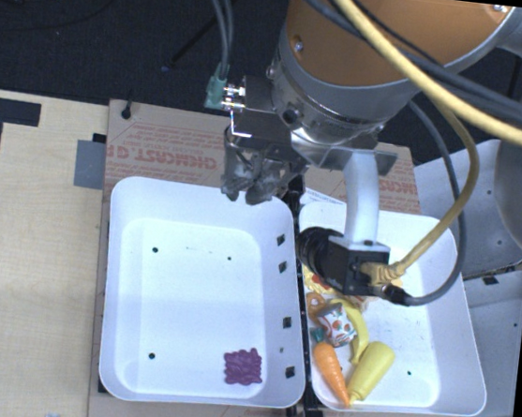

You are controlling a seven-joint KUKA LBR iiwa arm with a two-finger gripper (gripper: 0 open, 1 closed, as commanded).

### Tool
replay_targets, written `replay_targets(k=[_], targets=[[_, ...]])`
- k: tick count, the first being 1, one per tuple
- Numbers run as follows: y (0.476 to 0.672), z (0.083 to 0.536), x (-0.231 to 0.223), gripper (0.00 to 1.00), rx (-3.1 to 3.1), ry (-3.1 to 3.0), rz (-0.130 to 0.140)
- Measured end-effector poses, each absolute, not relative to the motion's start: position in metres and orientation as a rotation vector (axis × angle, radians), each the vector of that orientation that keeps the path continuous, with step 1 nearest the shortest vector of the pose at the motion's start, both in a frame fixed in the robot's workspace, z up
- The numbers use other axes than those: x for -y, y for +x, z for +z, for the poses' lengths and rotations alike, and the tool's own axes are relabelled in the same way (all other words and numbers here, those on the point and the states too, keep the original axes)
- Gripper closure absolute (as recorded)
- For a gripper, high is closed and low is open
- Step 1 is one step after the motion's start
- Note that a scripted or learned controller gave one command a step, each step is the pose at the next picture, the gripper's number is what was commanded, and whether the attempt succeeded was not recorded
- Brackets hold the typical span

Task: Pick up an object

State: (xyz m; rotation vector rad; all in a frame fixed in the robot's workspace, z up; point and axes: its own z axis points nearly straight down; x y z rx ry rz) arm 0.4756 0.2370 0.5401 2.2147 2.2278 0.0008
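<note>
My gripper (251,181) hangs over the far rim of the left bin (129,281), near its back right corner, below the big grey and orange wrist. A purple bunch of grapes (243,366) lies at the front right of the left bin, far from the gripper. In the right bin (449,368) an orange carrot (330,372), a yellow piece (371,369) and a small colourful toy (337,326) lie together at the front left.
A black fitting (341,262) with a yellow cable (443,225) hangs from the arm over the right bin's left half. The divider between the bins (289,301) runs just right of the grapes. Brown cardboard (164,149) lies behind the bins.
</note>
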Motion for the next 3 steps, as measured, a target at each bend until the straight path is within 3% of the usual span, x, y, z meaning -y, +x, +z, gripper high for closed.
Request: replay_targets(k=[2, 3], targets=[[0.475, 0.537, -0.244, 1.00, -2.235, 2.211, -0.007], [0.473, 0.322, -0.243, 1.00, -2.225, 2.226, -0.032]])
